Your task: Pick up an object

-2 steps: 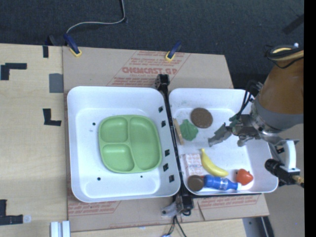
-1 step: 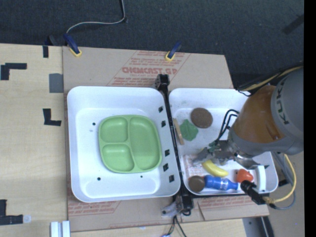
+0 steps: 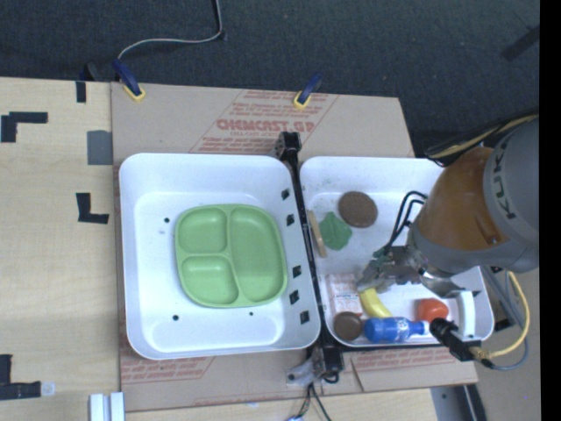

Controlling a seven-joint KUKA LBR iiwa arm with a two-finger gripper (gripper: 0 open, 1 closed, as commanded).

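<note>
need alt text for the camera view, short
Grey-and-orange arm reaches from the right over the right bin, gripper low above a yellow item. That bin also holds a blue bottle, two brown discs, a green item and an orange one; the left bin holds a green tray.

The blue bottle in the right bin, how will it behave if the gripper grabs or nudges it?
The blue bottle lies on its side, so a nudge would probably roll it. It looks like smooth plastic, likely light and slippery. The banana and brown disc crowd it, so they may shift too.

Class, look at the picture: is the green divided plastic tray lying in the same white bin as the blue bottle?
No: the green divided plastic tray lies in the left white bin, the blue bottle in the right white bin.
</note>
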